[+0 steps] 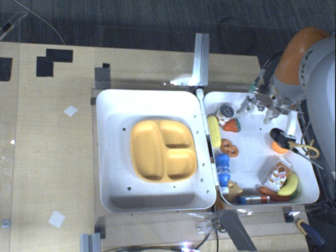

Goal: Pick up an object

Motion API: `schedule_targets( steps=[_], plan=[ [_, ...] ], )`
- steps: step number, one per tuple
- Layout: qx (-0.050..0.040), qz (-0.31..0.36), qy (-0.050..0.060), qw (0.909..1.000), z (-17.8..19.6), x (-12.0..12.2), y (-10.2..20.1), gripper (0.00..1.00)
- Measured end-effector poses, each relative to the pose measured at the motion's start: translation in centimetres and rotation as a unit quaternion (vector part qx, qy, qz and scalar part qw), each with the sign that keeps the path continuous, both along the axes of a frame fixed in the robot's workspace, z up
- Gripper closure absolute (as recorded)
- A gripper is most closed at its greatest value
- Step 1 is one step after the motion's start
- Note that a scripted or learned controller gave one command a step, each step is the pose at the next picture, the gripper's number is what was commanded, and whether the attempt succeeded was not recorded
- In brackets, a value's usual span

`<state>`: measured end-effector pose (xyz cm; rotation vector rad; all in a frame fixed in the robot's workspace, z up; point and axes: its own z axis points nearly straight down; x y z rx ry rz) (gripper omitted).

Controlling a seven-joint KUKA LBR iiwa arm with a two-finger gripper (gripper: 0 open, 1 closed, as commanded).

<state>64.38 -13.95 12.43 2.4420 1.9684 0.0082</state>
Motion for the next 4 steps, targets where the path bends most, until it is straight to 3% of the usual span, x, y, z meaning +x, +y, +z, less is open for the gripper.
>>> schedule_targets(
  steps=[1,2,3,4],
  plan=[
    [-0.0024,0.135,-0.001,0.9909,5.0,-1.0,-4.8,0.00],
    [-0.0006,0.033,0.000,0.9995,-2.7,-0.8,-6.3,0.00],
    [-0.0002,0.041,-0.001,0.9992,-3.5,-10.8,-1.8,0.00],
    [0.0000,-0.046,0.001,0.9989,0.5,-9.9,-4.9,0.00]
  ],
)
